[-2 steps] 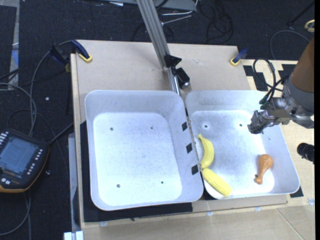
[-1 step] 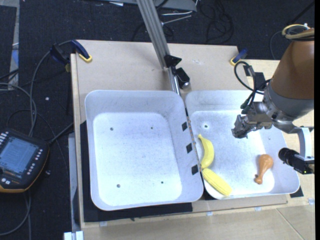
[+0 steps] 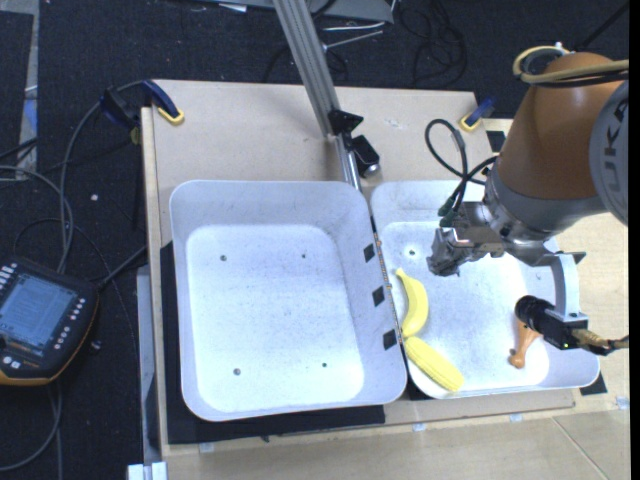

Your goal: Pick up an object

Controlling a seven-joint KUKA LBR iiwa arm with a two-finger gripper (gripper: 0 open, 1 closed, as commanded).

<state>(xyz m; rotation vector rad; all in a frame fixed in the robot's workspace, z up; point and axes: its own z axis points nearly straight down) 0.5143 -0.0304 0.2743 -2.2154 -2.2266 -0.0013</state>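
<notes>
Jaws: can't tell if they are spread or pressed together; from up here they look like one dark lump. Gripper (image 3: 445,258) hangs over the right bin (image 3: 480,313), at its back-left part. The grey & orange arm (image 3: 565,128) comes in from the right side.

Things to pick, all in the right bin:
- Top banana (image 3: 413,303): yellow & bent, lying by the bin's left wall. It is just in front of the gripper, near it but prob. not touching.
- Low banana (image 3: 437,366): lies slanted in the front-left corner. Its top end is close to the bottom end of the top banana; can't tell if they touch.
- Small orange thing (image 3: 519,352): sits near the front-right part, well apart from the bananas. It is partly hidden & too small to name.

Left bin (image 3: 270,308) is white too & sits right next to the right bin, w/ their sides meeting in the middle. Both bins rest on the tan bench (image 3: 250,118). A silver rail (image 3: 305,38) slants down from the back to where the bins meet. A blue & yellow clamp (image 3: 160,103) grips the bench's back-left corner. On the dark floor to the left lies a control box (image 3: 35,318) w/ a screen & black cables.
</notes>
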